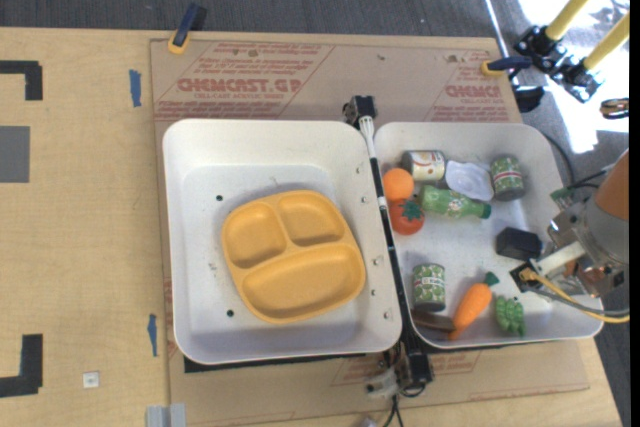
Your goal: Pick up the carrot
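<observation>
– Bearing first: where does our tapered orange toy carrot with green leaves lie?
– Near the front wall of the right shallow white bin, left of the gripper in this view, leafy end slanting toward it. Whether the gripper is spread or pressed together, we cannot tell.

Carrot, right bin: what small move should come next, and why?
Probably slide the gripper leftward in view to above the carrot. The carrot lies untouched near the bin's front wall, beside a small green can, while the gripper sits at the bin's right edge.
</observation>
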{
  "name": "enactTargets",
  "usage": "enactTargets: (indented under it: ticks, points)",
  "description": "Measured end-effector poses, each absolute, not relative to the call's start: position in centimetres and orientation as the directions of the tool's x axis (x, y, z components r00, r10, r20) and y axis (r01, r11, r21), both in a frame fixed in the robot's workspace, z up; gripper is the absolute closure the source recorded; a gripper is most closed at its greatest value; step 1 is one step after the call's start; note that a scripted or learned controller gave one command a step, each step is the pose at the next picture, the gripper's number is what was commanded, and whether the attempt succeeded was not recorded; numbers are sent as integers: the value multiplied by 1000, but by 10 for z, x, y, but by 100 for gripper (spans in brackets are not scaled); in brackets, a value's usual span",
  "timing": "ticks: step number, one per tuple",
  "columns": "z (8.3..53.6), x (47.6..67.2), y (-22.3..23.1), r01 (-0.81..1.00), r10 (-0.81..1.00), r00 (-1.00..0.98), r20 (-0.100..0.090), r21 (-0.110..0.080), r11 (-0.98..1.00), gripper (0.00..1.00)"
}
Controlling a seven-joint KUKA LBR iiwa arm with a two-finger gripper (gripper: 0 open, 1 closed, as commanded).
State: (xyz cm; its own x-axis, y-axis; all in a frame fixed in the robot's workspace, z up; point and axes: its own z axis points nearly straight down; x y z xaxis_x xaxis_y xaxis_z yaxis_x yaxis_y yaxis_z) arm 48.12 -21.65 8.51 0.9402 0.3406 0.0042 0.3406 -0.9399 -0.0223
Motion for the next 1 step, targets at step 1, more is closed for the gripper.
enactTargets:
  ticks: [1]
  points:
    - [85,478,-216,671,672,741,8,-29,-741,100]
